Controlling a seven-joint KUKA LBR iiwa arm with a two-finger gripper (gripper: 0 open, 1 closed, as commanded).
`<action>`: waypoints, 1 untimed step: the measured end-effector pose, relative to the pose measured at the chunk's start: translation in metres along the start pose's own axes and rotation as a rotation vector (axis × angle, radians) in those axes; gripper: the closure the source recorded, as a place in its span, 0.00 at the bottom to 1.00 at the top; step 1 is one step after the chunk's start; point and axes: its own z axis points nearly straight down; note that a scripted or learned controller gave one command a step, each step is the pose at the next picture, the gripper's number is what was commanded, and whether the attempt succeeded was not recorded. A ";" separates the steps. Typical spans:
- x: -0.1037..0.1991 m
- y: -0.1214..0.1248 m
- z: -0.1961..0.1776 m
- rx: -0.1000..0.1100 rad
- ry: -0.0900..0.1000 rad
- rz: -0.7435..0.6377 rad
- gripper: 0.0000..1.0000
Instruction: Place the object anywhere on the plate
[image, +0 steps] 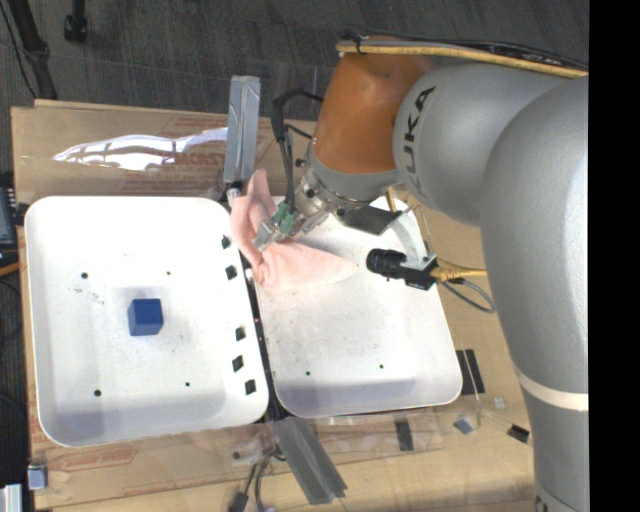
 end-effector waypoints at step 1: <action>0.046 0.003 -0.011 -0.001 -0.001 -0.403 1.00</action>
